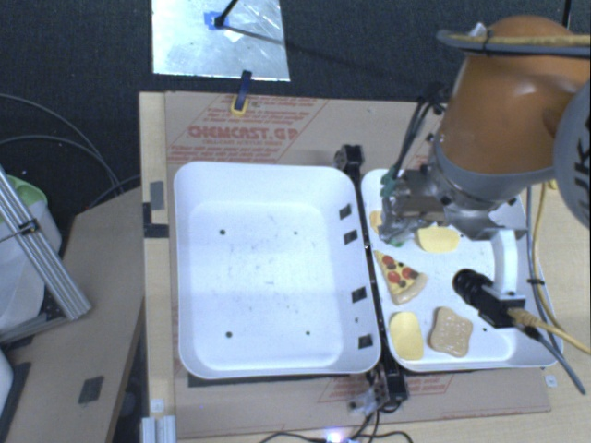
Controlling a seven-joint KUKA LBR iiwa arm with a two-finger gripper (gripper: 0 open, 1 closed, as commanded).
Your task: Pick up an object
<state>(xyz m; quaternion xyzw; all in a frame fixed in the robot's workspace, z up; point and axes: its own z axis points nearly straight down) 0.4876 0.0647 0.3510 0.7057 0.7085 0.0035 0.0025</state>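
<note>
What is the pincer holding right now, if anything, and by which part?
It cannot be told. The pincer sits low in the right bin, near the pizza slice and a yellow piece; this angle shows no clear hold.

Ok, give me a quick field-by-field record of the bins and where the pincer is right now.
pincer: over the right bin's far left part, near the divider
right bin: four toy foods in clear view
pizza slice: middle left, just in front of the pincer
yellow piece: right of the pincer
yellow oval: near left corner
tan biscuit: right of the oval
left bin: white, alongside
grasp: cannot tell
</note>
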